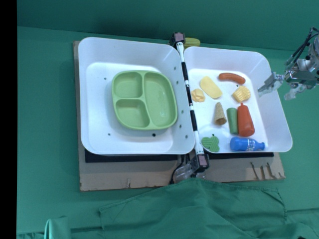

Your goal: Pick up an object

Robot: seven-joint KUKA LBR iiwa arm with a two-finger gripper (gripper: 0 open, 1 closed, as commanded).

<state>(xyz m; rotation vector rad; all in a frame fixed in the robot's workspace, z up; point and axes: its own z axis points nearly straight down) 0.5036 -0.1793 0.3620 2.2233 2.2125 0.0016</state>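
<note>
Nearest the camera, a rumpled green cloth (pixel 199 208) was seen over the table's (pixel 45 133) front edge, just before a cardboard sheet (pixel 129 178) under both bins. In the right bin (pixel 276 118), front row, a blue toy bottle (pixel 246 144) was laid on its side, with a green leafy toy (pixel 211 143) to its left near the divider. Behind these, an orange-red carrot-like toy (pixel 245 119), a green pickle-like piece (pixel 232 120) and a waffle cone (pixel 220 113) were lined up side by side, the first two touching. Further back, a yellow corn piece (pixel 241 93), a pale yellow wedge (pixel 211 87) and a small tan toy (pixel 198 95) were noted, and a red sausage (pixel 232 77) was placed farthest. In the left bin (pixel 94 73), a green three-compartment plate (pixel 144 99) was set flat. The pincer (pixel 279 86) was held above the right bin's far right rim, fingers (pixel 266 85) spread apart, nothing between them, well apart from the toys.
</note>
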